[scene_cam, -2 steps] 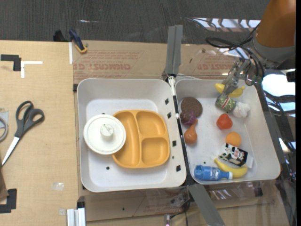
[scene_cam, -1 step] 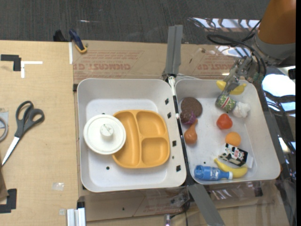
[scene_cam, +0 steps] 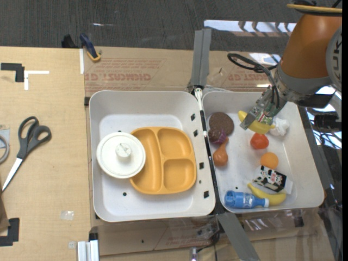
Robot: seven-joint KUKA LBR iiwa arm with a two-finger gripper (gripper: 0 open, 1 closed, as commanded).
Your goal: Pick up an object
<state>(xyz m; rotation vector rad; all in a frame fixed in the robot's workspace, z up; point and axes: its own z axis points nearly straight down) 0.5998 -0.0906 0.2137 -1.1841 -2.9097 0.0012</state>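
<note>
The right bin (scene_cam: 304,162) holds several small objects. Among them are a brown round piece (scene_cam: 221,122) with a purple one (scene_cam: 217,137) below it, a small orange-brown item (scene_cam: 220,156), a red tomato (scene_cam: 260,141) and an orange ball (scene_cam: 269,160). Near the bin's front lie a black-and-white packet (scene_cam: 271,178), a banana (scene_cam: 270,197) and a blue bottle (scene_cam: 243,200). My gripper (scene_cam: 252,119) hangs low at the back of this bin. It is right over a yellow object (scene_cam: 261,127), which lies beside a white crumpled piece (scene_cam: 280,127).
The left bin (scene_cam: 103,197) carries a yellow divided plate (scene_cam: 166,162) with a white round lid (scene_cam: 121,154) overlapping its left side. Scissors (scene_cam: 24,143) lie on the wooden bench to the left. The arm's orange band (scene_cam: 312,42) looms over the right bin's back corner.
</note>
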